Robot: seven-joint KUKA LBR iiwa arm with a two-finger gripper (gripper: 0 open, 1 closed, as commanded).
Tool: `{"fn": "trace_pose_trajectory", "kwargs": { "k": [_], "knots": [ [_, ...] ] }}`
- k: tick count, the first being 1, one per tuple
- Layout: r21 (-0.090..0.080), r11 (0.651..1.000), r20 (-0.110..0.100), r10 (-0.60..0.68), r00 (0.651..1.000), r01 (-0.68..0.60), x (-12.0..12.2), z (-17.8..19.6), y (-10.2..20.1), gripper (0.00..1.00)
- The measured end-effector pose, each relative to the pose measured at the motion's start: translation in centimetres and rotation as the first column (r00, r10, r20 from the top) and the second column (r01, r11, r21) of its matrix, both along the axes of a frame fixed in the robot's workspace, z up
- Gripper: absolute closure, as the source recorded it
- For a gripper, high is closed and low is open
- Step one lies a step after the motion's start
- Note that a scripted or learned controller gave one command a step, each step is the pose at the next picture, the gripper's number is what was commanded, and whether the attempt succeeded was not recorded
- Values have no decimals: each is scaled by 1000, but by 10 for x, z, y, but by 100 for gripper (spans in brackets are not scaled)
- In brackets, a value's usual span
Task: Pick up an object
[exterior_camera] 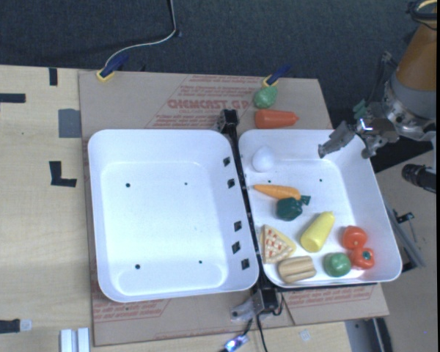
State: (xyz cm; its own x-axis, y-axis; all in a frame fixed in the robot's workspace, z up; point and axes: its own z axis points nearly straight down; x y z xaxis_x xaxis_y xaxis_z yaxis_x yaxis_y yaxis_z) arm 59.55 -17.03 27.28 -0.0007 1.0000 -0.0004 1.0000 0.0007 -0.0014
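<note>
The right bin (pixel 352 189) holds several toy foods: a white egg (pixel 262 160), a carrot (pixel 277 191), a dark green pepper (pixel 290 209), a yellow piece (pixel 317 231), a pizza slice (pixel 276 243), a bread roll (pixel 296 269), a green ball (pixel 337 264) and two red tomatoes (pixel 354 236). My gripper (pixel 346 149) hangs above the bin's far right corner, well apart from all of them. Its fingers are spread open with nothing between them.
The left bin (pixel 161 211) lies beside the right one, joined by a black hinge strip. On the cardboard behind the right bin lie a green toy (pixel 265 97) and an orange-red toy (pixel 276 119). A cable (pixel 143 46) runs across the dark cloth at the back.
</note>
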Motion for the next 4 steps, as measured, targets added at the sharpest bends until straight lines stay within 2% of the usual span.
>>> {"fn": "trace_pose_trajectory", "kwargs": {
  "k": [1,2,3,4],
  "knots": [
    [0,1000,1,2,1000,-2,0,10,1,100],
    [-4,1000,21,5,1000,-5,30,168,29,100],
    [-3,1000,14,2,1000,-2,15,270,24,100],
    [-1,1000,2,0,1000,0,16,262,24,0]
  ]
}}
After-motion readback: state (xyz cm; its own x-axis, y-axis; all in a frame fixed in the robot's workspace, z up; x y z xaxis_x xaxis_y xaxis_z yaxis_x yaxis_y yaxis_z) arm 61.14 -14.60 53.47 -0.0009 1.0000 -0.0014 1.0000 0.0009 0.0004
